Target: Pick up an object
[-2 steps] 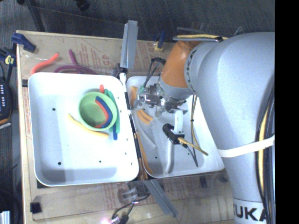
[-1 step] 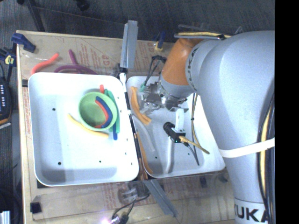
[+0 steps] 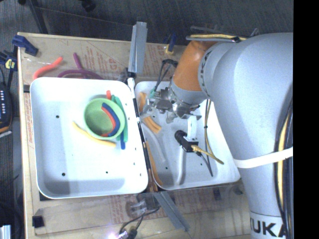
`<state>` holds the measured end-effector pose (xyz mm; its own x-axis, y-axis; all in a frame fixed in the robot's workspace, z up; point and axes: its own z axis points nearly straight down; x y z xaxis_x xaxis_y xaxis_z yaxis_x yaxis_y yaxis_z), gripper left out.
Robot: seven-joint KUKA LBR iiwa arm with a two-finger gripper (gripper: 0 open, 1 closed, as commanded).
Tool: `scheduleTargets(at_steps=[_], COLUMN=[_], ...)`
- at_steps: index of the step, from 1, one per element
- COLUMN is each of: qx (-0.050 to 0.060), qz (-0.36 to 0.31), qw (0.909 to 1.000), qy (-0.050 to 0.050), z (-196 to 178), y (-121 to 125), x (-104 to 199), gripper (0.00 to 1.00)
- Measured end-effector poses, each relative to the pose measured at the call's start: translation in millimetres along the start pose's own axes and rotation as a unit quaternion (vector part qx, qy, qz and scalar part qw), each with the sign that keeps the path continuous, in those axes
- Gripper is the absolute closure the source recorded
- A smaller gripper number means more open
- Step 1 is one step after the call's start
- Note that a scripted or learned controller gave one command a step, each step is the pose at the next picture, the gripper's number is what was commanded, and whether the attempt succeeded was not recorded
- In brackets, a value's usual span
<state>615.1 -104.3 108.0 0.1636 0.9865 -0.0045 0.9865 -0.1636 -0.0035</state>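
Note:
My gripper [image 3: 152, 111] hangs low over the left part of the right bin [image 3: 219, 171], close to that bin's left wall. Just below its tip lies a small orange piece [image 3: 154, 127]. A second orange piece [image 3: 142, 100] rests beside the gripper, toward the bin's upper left corner. The arm's grey body and orange band cover much of the right bin. Nothing can be made out between the gripper's tips.
The left bin [image 3: 60, 173] holds a green bowl [image 3: 97, 117] with a red and a blue curved piece inside. A yellow stick [image 3: 85, 130] and a green stick [image 3: 122, 121] lie against it. Pink and orange tools [image 3: 75, 72] sit on the bench behind.

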Motion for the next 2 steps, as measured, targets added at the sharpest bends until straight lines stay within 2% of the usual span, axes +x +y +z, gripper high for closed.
scheduleTargets(at_steps=[1,2], qx=[0.0,0.0], qz=[0.0,0.0], qw=[1.0,1.0], qy=[0.001,0.0], z=[-9.5,-9.5], y=[0.0,-0.1], x=[0.1,0.2], gripper=[1.0,0.0])
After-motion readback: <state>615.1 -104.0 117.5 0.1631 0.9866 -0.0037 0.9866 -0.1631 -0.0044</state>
